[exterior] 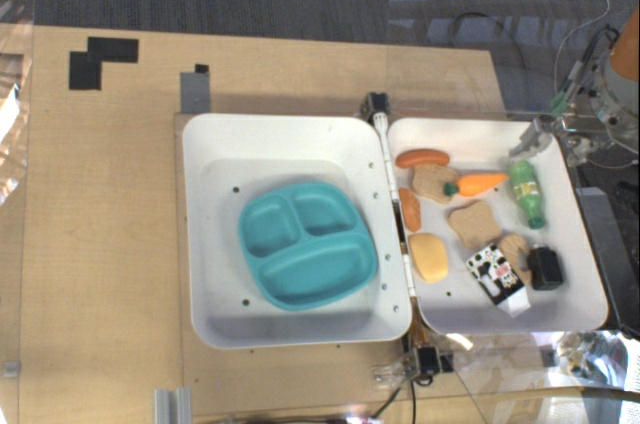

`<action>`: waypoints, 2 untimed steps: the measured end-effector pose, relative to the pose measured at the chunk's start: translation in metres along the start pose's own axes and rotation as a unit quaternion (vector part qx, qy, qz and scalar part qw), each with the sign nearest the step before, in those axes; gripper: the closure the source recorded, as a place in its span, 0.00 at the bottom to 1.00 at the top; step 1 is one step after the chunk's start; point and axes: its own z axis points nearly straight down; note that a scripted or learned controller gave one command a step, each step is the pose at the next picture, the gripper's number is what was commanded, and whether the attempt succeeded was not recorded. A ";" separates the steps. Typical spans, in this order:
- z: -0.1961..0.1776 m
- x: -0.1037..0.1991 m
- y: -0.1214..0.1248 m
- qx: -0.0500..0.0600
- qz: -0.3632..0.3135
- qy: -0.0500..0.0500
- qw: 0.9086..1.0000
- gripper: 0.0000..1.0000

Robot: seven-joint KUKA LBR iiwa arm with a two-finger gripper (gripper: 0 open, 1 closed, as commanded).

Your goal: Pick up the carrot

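Carrot (482,182) lies on its side in the right bin (590,297), upper middle, green top pointing left, orange tip toward the green bottle (525,192). It rests against a tan cookie-like piece (432,182) on its left; a sausage (422,158) sits just above that, a bread slice (474,224) just below the carrot. Crowded spot, so a clean grasp probably needs to come across the carrot's narrow width, from above.

End effector (530,140) sits at the bin's upper right rim, above the bottle, apart from the carrot and carrying nothing; whether it is released or clenched I cannot tell at this size. Arm enters from the right edge.

Left bin (200,212) carries a teal divided plate (305,245) at its centre. Both bins sit side by side on the wooden counter (90,262), well within reach of the arm.

Judgement: approach stage, carrot not yet touched.
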 end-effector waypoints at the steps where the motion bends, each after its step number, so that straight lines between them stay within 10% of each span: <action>1: 0.147 0.013 0.025 -0.004 0.015 0.002 1.000 0.00; 2: 0.137 0.014 0.026 -0.004 0.014 0.002 1.000 1.00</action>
